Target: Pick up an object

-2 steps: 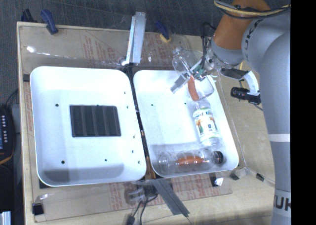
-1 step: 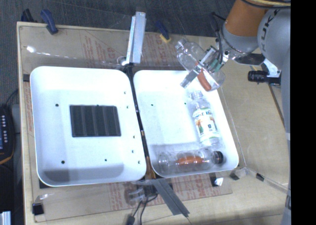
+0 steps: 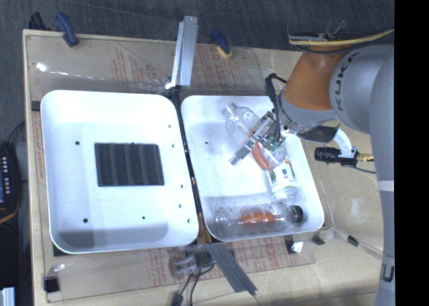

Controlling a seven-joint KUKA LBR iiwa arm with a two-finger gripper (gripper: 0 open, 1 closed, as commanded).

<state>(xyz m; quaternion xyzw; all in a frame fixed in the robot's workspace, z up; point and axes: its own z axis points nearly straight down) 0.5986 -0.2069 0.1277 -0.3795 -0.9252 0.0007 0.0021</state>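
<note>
My gripper (image 3: 249, 143) reaches from the right into the right bin (image 3: 201, 164), in its upper middle. It is low over a small clear plastic bottle (image 3: 236, 119) and sits right next to an orange object (image 3: 260, 156). Nothing can be seen held in it. A white bottle with a label (image 3: 283, 178) lies just below the orange object, near the bin's right wall. Along the front wall lies a long clear bottle (image 3: 258, 216) with something orange inside and a dark cap at its right end.
The left bin (image 3: 67, 123) holds a dark ribbed rectangle (image 3: 129, 164). A metal bar (image 3: 184, 53) stands behind the seam between the bins. Blue clamps (image 3: 66, 27) grip the bench's back edge. Cables and a bracket (image 3: 201, 264) lie in front of the bins.
</note>
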